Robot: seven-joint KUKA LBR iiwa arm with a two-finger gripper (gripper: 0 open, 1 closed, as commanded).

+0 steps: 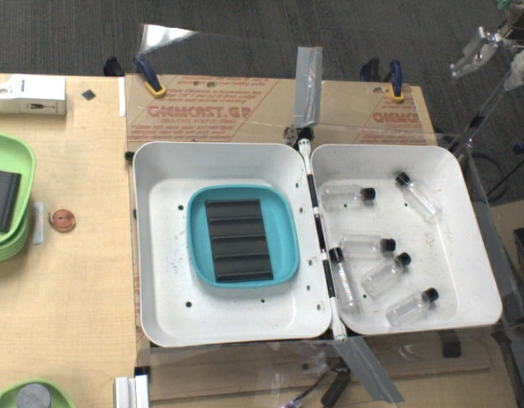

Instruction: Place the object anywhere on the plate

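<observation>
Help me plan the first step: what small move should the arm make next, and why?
Probably reach into the right bin over one clear vial, such as the black-capped one near its front edge. The vials lie loose there, while the teal plate waits in the left bin.

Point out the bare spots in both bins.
Left bin: a white floor strip rings the teal plate, widest along the front. The plate's centre holds a dark ridged insert. Right bin: vials crowd the middle.

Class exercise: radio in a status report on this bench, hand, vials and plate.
Six vials loose in right bin, none picked. Teal plate in left bin, dark ridged insert on it. Nothing blocking the plate.
</observation>
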